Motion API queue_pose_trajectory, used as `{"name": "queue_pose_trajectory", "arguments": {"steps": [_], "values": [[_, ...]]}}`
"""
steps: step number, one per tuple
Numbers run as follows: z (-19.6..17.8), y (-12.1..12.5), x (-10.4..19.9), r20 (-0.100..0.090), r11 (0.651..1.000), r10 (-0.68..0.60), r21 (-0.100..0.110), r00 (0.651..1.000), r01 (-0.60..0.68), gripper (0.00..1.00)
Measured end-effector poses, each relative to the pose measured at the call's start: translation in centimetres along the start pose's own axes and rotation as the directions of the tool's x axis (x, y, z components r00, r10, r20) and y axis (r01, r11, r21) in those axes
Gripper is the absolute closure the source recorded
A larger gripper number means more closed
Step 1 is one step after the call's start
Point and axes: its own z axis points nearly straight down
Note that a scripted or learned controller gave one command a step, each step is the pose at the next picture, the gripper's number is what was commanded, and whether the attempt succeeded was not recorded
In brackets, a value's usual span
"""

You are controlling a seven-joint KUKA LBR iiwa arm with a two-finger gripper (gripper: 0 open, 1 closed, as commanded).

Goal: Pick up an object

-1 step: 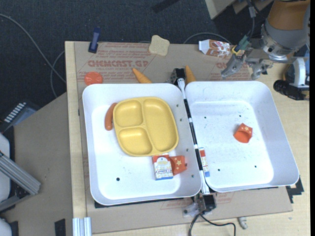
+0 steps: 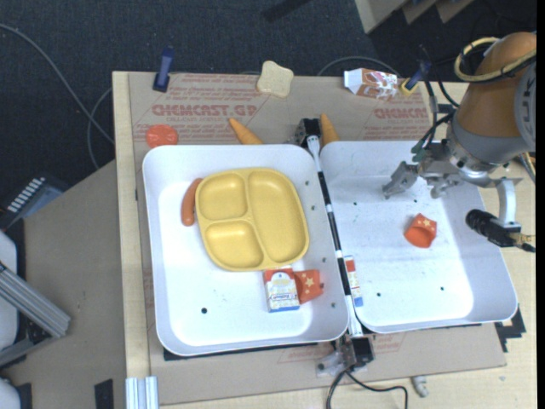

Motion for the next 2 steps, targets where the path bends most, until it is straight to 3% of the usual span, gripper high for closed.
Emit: {"name": "queue_pose_trajectory", "arguments": {"steps": [1,2], "values": [[2.1,-3.3,-3.8,0.000,1.000,0.001,-0.002,1.000,-0.001,0.00],[6.8,-5.0,-2.1,-0.001,1.000,-0.001,-0.002,1.000,0.001,0.00]]}}
